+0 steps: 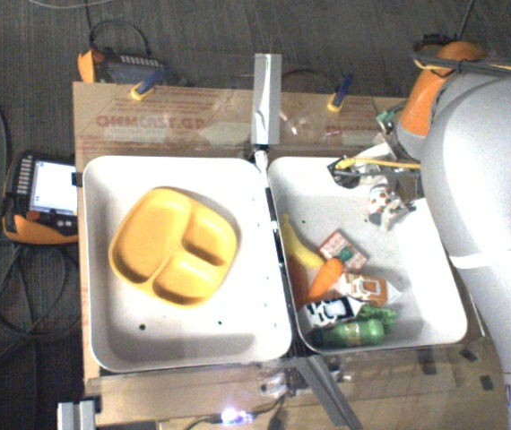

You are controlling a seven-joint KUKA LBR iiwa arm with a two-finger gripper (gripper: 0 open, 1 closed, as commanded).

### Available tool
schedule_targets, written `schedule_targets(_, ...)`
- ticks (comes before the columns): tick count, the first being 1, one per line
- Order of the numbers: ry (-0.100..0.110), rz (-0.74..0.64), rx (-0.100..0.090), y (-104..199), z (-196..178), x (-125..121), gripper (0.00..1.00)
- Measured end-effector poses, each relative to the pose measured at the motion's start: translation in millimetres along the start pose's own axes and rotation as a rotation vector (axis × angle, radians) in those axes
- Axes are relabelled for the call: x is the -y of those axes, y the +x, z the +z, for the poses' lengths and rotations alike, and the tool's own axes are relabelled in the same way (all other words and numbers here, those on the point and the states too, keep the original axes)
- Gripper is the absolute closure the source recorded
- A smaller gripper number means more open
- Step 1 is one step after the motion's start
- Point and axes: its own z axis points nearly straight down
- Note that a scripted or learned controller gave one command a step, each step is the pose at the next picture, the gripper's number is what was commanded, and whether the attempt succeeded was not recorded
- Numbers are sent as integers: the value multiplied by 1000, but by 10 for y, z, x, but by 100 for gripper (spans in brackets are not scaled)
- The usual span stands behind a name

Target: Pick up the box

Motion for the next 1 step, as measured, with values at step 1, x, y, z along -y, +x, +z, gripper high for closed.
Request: schedule_targets(1,-5,29,-10,-522,252,611,0)
